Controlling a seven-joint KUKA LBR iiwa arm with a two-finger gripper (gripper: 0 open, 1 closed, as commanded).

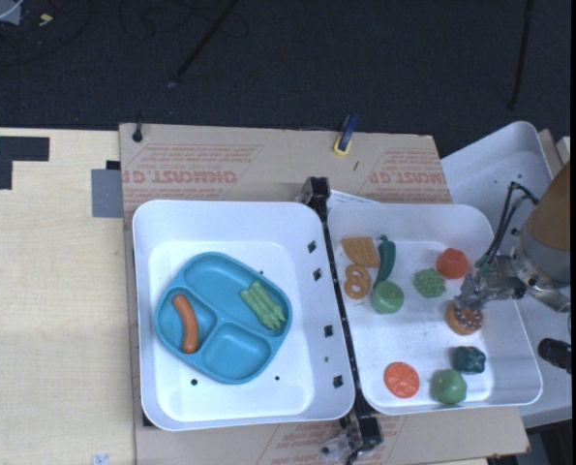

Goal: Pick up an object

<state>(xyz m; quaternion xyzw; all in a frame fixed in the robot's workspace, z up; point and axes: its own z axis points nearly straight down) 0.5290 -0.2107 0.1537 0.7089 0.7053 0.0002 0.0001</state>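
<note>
Camera view: the gripper is low in the right bin, near its right wall, directly above a small brown round toy with a reddish patch. Whether the fingers are spread or closed, and whether they touch the toy, cannot be told; the fingertips blur into the toy's top edge.

Just up and left of the gripper lies a red-orange ball, and beside that a knobbly green piece (broccoli-like). Further left are a green round lid-shaped piece, a dark green pepper, a tan waffle-like square and a pretzel. Along the bin's near side sit an orange slice, a green ball and a dark green lump.

The left bin holds a blue divided plate, with a sausage in its left compartment and green beans in its upper right one.
</note>
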